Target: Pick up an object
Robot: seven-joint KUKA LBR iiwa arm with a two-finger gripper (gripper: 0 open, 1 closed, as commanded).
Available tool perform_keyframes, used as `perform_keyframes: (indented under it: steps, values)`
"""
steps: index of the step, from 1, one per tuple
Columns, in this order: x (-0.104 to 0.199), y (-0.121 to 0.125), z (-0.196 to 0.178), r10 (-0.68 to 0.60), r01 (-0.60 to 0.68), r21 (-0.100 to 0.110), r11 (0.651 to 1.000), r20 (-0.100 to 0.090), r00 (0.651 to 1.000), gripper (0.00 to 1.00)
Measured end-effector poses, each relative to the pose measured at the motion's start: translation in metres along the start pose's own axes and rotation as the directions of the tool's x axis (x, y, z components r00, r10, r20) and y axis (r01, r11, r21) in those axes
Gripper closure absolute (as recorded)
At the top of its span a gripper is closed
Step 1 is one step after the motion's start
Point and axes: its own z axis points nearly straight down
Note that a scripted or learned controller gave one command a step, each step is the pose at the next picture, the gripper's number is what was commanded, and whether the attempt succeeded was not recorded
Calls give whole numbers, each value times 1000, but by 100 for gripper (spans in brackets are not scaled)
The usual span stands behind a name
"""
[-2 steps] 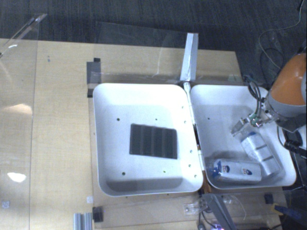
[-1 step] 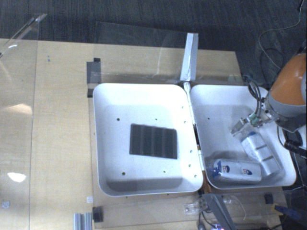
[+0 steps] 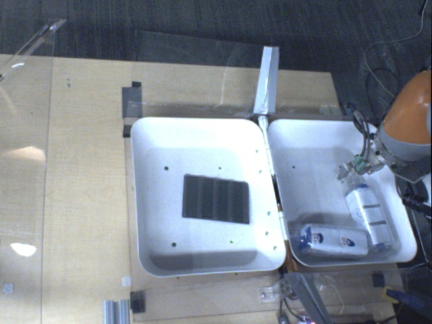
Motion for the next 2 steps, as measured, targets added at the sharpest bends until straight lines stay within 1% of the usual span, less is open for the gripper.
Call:
perform_keyframes:
  steps: [1, 2]
  values:
    - [0, 0, 0, 0, 0, 0, 1000, 0, 1000, 0]
    - [-5, 10, 12, -326, 326, 5, 946, -3, 946, 0]
